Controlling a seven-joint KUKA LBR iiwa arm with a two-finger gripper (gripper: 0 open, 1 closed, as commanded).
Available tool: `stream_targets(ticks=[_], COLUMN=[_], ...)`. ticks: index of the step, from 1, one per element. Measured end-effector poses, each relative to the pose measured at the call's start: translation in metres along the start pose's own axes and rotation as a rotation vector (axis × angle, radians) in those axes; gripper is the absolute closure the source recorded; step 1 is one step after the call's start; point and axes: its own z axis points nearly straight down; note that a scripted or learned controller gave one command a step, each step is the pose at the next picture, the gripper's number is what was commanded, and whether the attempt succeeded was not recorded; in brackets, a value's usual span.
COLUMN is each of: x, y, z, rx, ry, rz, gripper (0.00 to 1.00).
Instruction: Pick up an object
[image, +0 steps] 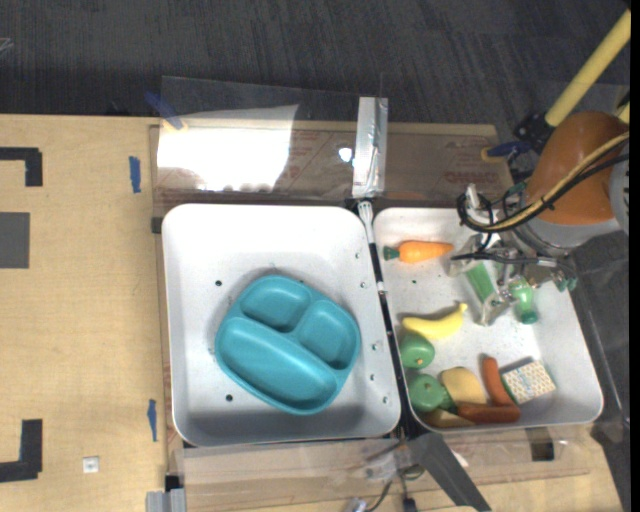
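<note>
Counter (70, 300) — a pale wooden surface filling the left and lower frame, bearing two shallow white bins side by side. Left bin (190, 240), centre of frame, holds a teal divided plate (288, 342) lying flat and turned at a slant. Right bin (580, 390), right of centre, holds the small objects. Arm (575, 165), grey with an orange band, enters from the upper right and reaches down over the right bin's upper right part. Gripper (498, 285) hangs low over that bin amid cables; whether the jaws are spread or pressed together cannot be told, and nothing is visibly held between them. Green pieces (525, 305) lie just beside the jaws — contact cannot be judged. Orange carrot (420, 252) lies near the bin's upper left, to the left of the jaws. Yellow banana (436, 323) lies below and left of the jaws. A green fruit (417, 352) sits just under the banana. A cluster along the bin's lower edge — second green piece (426, 391), yellow piece (462, 383), red sausage shape (490, 378), checkered block (528, 380) — lies well apart from the jaws.
</note>
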Motion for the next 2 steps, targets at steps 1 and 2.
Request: stream_targets(ticks=[1,2], x=[0.005,-0.021], y=[-0.037,-0.052], z=[0.001,0.001], rx=[0.0,-0.013], ry=[0.001,-0.001], rz=[-0.232,-0.382], gripper=[0.0,0.0])
